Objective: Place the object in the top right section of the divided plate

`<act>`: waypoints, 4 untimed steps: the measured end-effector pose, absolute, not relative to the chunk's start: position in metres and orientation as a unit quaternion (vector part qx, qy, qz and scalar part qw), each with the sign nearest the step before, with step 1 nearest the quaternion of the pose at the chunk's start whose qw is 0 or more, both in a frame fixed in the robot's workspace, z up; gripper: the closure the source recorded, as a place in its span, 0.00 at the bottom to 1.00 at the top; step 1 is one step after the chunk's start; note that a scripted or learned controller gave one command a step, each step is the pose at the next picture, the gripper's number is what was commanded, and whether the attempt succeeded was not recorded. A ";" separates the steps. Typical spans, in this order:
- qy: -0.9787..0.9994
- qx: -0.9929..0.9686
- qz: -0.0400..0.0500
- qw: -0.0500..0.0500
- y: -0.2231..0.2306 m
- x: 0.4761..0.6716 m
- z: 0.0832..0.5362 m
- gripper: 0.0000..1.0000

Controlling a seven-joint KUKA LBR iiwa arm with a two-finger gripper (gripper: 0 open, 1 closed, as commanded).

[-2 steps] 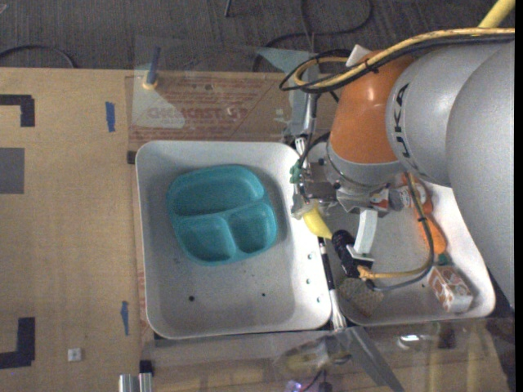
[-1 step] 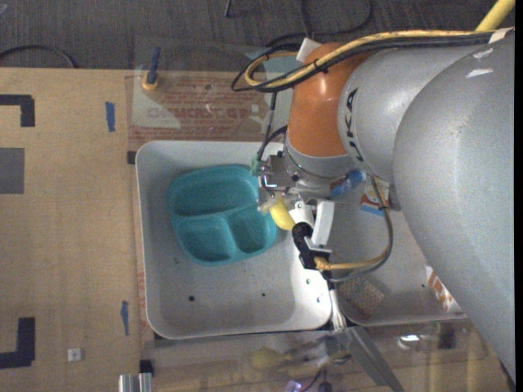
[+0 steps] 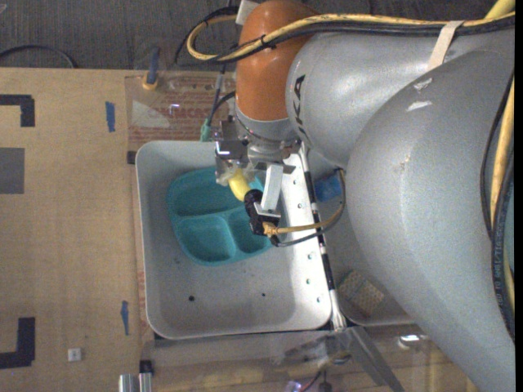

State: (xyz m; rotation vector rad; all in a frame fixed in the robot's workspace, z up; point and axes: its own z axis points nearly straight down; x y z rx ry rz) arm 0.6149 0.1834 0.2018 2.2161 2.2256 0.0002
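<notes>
A large grey robot arm [image 3: 409, 162] with an orange band [image 3: 265, 64] reaches in from the right over a white bin [image 3: 163, 300] on a tan surface [image 3: 65, 219]. Its claw [image 3: 237, 178] hangs above a teal divided plate [image 3: 208, 219] lying in the bin. A small yellow object [image 3: 239, 186] sits right at the claw's tip, over the plate's upper right part. Whether it is pinched or resting on the plate cannot be told, nor whether the claw is spread or pressed together. The arm hides the plate's right edge and most of the second bin [image 3: 368, 305]. A blue item [image 3: 327, 188] peeks out beside the arm.
</notes>
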 end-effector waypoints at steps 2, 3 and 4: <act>0.547 0.837 -0.002 -0.001 0.142 0.596 0.200 0.00; 0.622 0.783 0.000 0.000 0.157 0.616 0.190 0.00; 0.740 0.672 -0.001 -0.001 0.147 0.600 0.142 0.00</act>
